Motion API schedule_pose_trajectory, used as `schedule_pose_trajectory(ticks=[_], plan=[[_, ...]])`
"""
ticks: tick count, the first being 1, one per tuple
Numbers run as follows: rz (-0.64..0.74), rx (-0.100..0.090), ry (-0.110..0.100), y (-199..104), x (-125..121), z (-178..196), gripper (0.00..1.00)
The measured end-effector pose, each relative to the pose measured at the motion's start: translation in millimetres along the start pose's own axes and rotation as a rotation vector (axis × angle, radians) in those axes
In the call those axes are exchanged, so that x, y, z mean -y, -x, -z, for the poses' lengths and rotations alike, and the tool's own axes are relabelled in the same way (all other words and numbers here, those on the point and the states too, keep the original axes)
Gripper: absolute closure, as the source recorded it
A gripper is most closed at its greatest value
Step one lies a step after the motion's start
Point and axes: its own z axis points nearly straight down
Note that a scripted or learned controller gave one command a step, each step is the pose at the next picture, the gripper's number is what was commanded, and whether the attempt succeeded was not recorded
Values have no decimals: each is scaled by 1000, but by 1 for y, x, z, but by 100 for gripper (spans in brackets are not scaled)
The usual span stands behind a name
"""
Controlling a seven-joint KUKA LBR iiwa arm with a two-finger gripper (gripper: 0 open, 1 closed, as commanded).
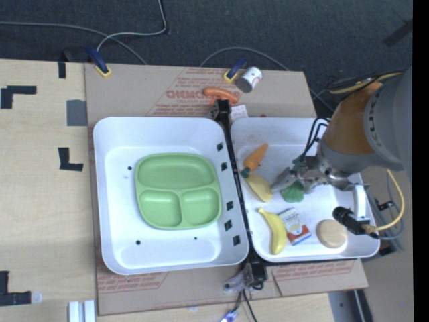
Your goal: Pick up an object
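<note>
Green toy (293,194) sits mid right bin (348,250), right at the gripper (289,178), can't tell if it's grabbed. Both bins sit on brown cardboard (167,92) over a pale wood bench (40,213); dark carpet (268,12) and cables behind.

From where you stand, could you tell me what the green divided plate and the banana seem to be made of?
Green divided plate: probably moulded plastic, matte, judging by its even pale colour and soft rounded compartment edges.
Banana: likely a plastic toy, with uniform yellow skin and a slight sheen, though real fruit cannot be ruled out.
</note>
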Motion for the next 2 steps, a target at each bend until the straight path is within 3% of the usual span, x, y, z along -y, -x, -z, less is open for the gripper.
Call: schedule_pose_trajectory(ticks=[1, 2], plan=[[0, -1, 0, 0, 0, 9, 100], [0, -1, 0, 0, 0, 9, 0]])
